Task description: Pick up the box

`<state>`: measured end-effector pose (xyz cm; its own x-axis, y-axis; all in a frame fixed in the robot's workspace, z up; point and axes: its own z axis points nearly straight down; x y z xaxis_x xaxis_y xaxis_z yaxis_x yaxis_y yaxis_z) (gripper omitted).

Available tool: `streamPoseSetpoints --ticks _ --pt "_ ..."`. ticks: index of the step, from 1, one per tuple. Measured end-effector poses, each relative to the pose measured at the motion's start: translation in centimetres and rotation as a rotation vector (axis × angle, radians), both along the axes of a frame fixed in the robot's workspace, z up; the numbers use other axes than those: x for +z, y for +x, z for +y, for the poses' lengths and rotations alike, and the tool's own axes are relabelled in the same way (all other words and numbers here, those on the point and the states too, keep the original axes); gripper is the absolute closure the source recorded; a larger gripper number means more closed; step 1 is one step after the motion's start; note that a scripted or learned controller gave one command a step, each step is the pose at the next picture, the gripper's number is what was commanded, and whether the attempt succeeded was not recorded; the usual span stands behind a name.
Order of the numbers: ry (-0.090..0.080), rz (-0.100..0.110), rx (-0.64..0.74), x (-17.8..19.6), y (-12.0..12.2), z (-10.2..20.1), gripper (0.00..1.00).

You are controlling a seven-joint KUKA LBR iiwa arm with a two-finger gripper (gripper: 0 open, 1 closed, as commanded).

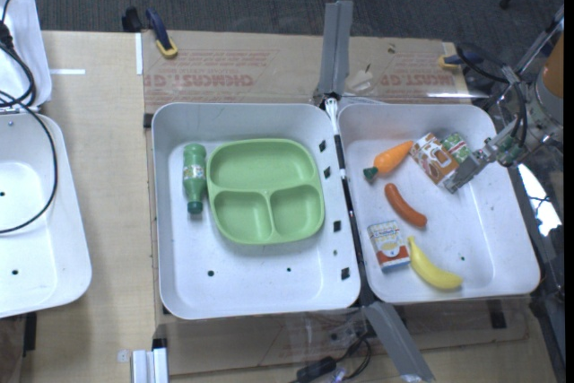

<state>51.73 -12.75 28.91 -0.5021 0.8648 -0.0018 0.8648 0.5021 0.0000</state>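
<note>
A brown, green and white box (437,157) lies tilted in the upper middle of the right bin (502,274). My gripper (464,174) reaches in from the right and its tip sits against the box's lower right edge. I cannot tell from this angle whether the box is gripped. A smaller white and red box (388,245) lies near the bin's front left, apart from the gripper.
The right bin also holds a carrot (392,157), a sausage (405,204) and a banana (434,268). In the left bin (170,229) are a green divided tray (266,189) and a green bottle (195,178). A grey divider (335,49) stands between the bins at the back.
</note>
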Motion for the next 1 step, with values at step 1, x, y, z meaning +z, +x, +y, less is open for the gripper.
streamPoseSetpoints --ticks 1 --pt "0.002 0.003 0.121 -10.52 -3.97 1.54 0.0"
